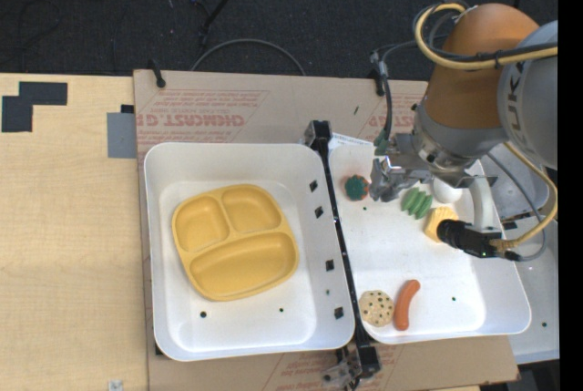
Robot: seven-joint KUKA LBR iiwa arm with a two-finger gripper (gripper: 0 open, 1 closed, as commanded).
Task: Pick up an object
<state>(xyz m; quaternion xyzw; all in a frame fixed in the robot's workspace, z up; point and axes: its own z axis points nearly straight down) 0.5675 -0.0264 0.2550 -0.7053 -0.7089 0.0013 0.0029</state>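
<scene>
A small green and red round object, perhaps a toy fruit, is lying in the right bin, close to that bin's far left corner and just beside the divider between the two bins. The gripper is hanging just to the right of it, low over the bin floor; its metal fingers are dark and crowded together in this view, so how far apart they are cannot be told, and nothing is showing between them. A green ridged object is lying just right of the gripper, with a yellow piece next to it nearer the bin's right edge, and a white rounded item is sitting just behind them. Along the near edge of the right bin, a speckled cookie and an orange sausage are resting side by side. The left bin is carrying a yellow divided plate near its middle. The arm, grey with an orange section, is reaching in over the right bin's far right corner.
</scene>
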